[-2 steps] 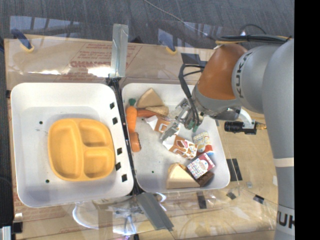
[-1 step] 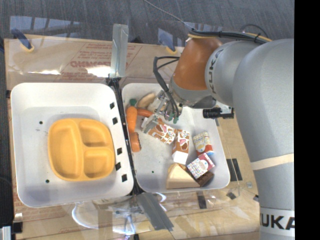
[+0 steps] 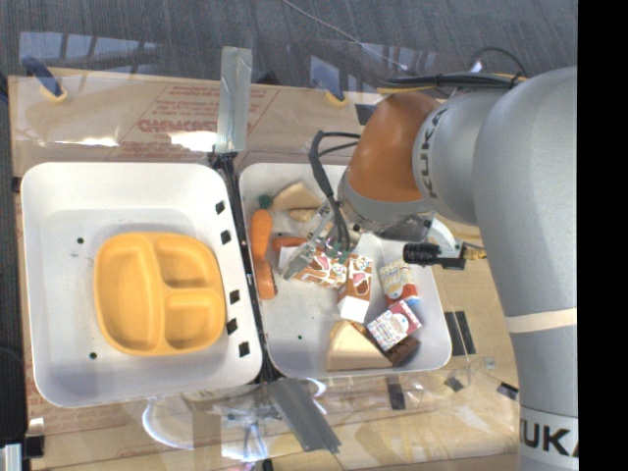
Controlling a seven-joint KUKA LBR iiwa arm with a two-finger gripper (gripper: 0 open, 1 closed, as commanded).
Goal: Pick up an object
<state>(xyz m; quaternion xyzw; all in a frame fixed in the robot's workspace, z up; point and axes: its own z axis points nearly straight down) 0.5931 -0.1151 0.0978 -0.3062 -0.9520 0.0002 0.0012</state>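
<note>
Arm: the grey arm (image 3: pixel 510 194) reaches in from the right, its orange band over the back of the right bin (image 3: pixel 294 356).
Gripper: the gripper (image 3: pixel 316 255) hangs low over the middle of the right bin, above a patterned brown-and-white piece (image 3: pixel 324 271); its metal fingers look slightly apart, and nothing is visibly held between them.
Nearest target: the patterned piece, lying flat among the clutter just beside the carrot (image 3: pixel 261 253). It looks thin and light, probably card or stiff plastic; a flat thing is hard to pinch from above, so an edge is the better hold.
Carrot: long, orange, rounded, with a green tip, lying along the bin's left wall. Likely smooth toy plastic that could roll or slip; a pinch across the middle would suit it.
Wedges: a tan wedge (image 3: pixel 350 346) at the front and a paler one (image 3: pixel 294 199) at the back, both matt with sloped faces that may slide out of a pinch.
Small packets: a red-and-white carton (image 3: pixel 392 327) and a little jar (image 3: pixel 397 281) at the right, light and boxy, easy to tip.
Left bin: the left bin (image 3: pixel 49 204) holds a yellow tray (image 3: pixel 157 290) with three compartments, smooth moulded plastic, well apart from the gripper.
Bins: shallow, white, glossy, rounded corners, side by side.
</note>
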